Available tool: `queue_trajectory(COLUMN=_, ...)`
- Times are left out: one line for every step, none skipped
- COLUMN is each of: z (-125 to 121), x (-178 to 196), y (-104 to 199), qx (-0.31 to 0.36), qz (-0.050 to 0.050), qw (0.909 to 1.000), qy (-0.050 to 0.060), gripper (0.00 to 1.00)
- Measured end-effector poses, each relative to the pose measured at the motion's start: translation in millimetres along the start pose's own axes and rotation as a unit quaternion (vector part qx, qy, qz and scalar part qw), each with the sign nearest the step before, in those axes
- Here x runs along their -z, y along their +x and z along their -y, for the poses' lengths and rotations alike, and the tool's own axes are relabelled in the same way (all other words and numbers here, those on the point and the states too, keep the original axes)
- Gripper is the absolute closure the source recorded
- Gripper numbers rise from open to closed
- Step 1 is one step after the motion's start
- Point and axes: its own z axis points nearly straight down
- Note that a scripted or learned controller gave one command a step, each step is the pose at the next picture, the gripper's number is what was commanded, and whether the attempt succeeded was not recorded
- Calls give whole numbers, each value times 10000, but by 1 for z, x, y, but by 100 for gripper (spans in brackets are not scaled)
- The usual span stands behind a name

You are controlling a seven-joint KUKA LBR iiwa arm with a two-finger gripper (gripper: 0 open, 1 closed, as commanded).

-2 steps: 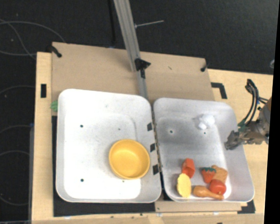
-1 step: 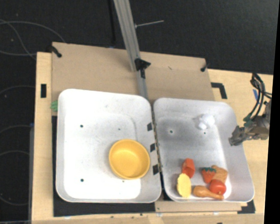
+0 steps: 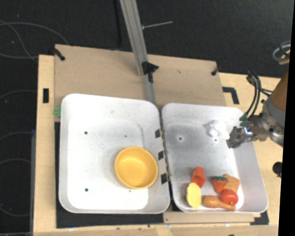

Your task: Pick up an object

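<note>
Black flooring rings the tabletop [image 3: 115,77], and I cannot tell my end effector's [image 3: 235,139] opening as it hovers high in the right white bin [image 3: 186,143], well apart from the small plastic toy foods [image 3: 213,191] clustered at its near edge.

- Tan bench top [image 3: 115,75] on dark black floor [image 3: 44,12].
- Grey metal pole [image 3: 136,33] slanting up from bench.
- Thin cables [image 3: 12,30] looping at left.

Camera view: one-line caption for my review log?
Gripper over the right bin's far side; yellow bowl in the left bin.
</note>
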Motion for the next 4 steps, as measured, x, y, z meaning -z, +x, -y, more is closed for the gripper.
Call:
queue_trajectory(z=-8, x=-14, y=51, qx=-21, qz=6, qw=10000, qy=12, gripper=100)
queue_trajectory(z=-18, x=-6, y=106, qx=10, qz=-8, qw=10000, qy=10, gripper=100)
queue_trajectory(z=-29, x=-5, y=162, qx=6, qz=-8, qw=10000, qy=15, gripper=100)
queue_trajectory(z=-34, x=-23, y=210, qx=-23, qz=3, qw=10000, qy=26, gripper=100)
